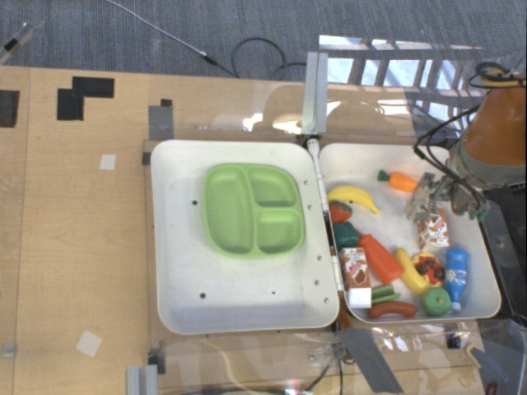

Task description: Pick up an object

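The right bin (492,299) holds several toy foods: an orange carrot (401,181), a yellow banana (354,197), a red bottle (380,257), a white snack carton (434,230), a blue bottle (456,274), a green apple (436,301) and a red sausage (392,309). My gripper (430,202) hangs over the bin's upper right part, just above the white snack carton and to the right of the carrot. I see nothing held in it. The orange band of the arm (494,130) rises behind it.
The left bin (177,286) carries a green divided plate (253,210). A small red-and-white carton (354,266), a dark green piece (346,235) and a second yellow piece (412,271) crowd the right bin's middle. A metal post (314,93) stands behind the divider between the bins.
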`<move>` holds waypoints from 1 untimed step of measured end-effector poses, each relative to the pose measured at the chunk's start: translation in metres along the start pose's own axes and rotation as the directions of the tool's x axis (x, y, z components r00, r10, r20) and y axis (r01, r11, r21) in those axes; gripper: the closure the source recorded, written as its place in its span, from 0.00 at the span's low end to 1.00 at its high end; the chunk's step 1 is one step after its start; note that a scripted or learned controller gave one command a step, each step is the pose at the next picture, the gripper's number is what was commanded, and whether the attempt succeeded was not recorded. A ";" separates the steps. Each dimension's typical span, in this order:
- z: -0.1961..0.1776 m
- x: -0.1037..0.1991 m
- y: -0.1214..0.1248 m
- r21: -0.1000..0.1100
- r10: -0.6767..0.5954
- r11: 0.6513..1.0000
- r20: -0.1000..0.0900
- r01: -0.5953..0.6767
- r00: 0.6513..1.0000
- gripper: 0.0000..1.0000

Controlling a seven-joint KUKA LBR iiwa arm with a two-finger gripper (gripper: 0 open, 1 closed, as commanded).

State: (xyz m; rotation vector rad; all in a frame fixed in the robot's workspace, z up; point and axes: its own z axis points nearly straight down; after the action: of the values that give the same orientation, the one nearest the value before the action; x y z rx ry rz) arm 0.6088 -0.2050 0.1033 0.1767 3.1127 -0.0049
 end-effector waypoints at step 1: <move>0.012 0.048 0.011 -0.004 -0.440 0.898 -0.006 0.440 0.898 1.00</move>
State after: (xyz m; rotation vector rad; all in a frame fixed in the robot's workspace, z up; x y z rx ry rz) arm 0.5629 -0.1889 0.0905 -0.5327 3.0798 -0.0082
